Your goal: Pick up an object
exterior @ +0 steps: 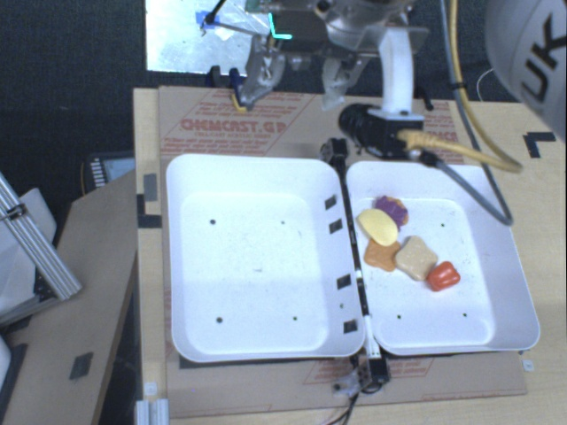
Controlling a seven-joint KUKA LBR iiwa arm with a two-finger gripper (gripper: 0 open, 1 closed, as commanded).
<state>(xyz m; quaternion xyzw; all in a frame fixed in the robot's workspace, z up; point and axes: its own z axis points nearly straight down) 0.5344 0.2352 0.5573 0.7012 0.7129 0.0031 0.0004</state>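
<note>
The jaws of the gripper (297, 76) stood apart with nothing between them, high beyond the far edge of the bins. A brown board (232, 124) under both bins read "CHEMCAST" in red. The left bin (252, 255) was bare; in the right bin (461, 326), at its far left, clustered a yellow piece (378, 227), tan piece (415, 258), orange piece (380, 255), red piece (443, 276) and half-hidden purple piece (392, 208).
</note>
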